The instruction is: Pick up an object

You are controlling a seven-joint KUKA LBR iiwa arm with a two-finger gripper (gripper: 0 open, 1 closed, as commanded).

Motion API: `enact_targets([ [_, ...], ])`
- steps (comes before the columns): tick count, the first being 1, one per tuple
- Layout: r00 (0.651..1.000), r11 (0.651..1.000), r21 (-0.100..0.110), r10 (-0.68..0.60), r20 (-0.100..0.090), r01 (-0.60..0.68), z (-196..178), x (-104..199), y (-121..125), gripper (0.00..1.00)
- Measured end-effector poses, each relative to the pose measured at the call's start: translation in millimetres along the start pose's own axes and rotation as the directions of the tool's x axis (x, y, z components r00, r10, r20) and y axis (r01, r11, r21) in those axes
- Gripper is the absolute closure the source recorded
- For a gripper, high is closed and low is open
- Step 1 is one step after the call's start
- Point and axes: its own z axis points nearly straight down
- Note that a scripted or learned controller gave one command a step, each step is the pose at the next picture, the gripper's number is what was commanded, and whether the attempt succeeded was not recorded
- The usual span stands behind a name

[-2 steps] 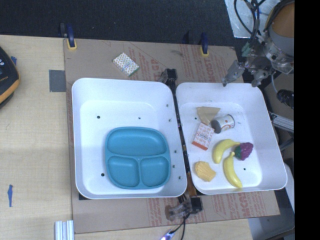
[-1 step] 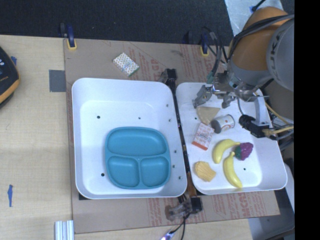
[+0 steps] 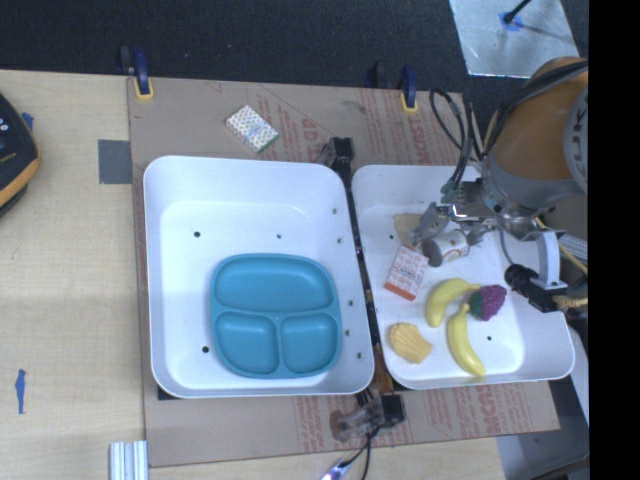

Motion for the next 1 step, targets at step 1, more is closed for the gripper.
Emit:
enact_targets([
  [1,1.000,1.000,-0.009,0.000,0.000,0.000,70.9,-17.5,-59.8,0.00],
])
